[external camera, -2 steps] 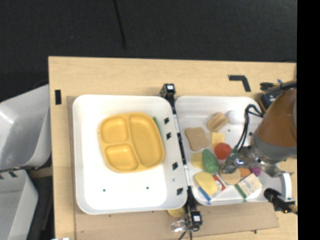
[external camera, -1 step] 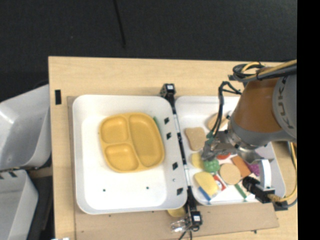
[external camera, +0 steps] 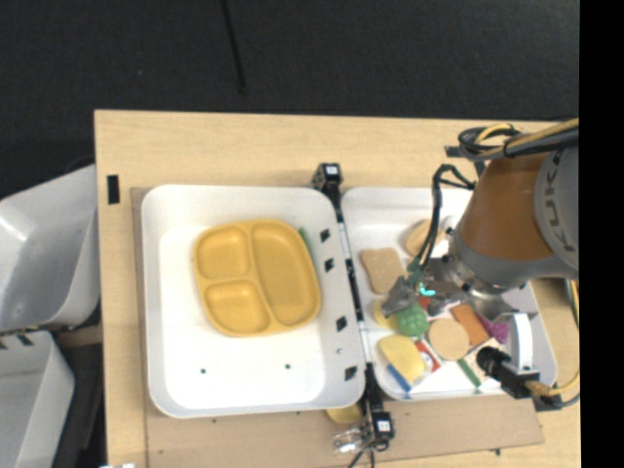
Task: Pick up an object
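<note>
My arm [external camera: 512, 222] reaches over the right bin [external camera: 390, 208]; the left bin [external camera: 175, 378] holds a yellow divided plate [external camera: 257, 277]. My claw [external camera: 408, 295] hangs over the green toy [external camera: 413, 321] among the clutter, grip state unclear.

My bench is a pale wood-grain board [external camera: 244, 144], matt. The two shallow white plastic bins [external camera: 244, 378] look smooth with a slight sheen. The yellow three-section plastic plate [external camera: 257, 276] in the left one is smooth, soft gloss. The small food-shaped toys [external camera: 409, 354] in the right bin look like matt plastic; I can't tell finer texture. My wrist has a glossy orange band [external camera: 507, 213] over smooth grey casing [external camera: 487, 266]. Black rubbery cables [external camera: 448, 178] run along it.
</note>
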Robot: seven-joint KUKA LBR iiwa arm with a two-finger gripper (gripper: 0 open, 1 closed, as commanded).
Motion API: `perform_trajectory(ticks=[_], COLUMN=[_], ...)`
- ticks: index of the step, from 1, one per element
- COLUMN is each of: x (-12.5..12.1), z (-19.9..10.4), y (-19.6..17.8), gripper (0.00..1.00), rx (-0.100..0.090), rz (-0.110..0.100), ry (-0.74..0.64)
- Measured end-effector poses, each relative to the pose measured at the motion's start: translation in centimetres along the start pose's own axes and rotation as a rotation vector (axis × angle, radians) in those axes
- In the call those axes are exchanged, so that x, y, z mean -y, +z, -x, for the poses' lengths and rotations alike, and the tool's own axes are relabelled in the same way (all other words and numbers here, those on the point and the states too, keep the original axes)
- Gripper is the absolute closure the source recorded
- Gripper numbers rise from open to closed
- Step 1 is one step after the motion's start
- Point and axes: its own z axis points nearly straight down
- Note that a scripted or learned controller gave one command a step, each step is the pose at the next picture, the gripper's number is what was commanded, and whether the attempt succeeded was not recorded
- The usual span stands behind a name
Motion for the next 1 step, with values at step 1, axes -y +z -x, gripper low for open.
perform_trajectory(ticks=[1], x=[-0.29], z=[3.02], y=[7.91], gripper=[0.0], rx=[0.001], rz=[-0.008], ry=[0.002])
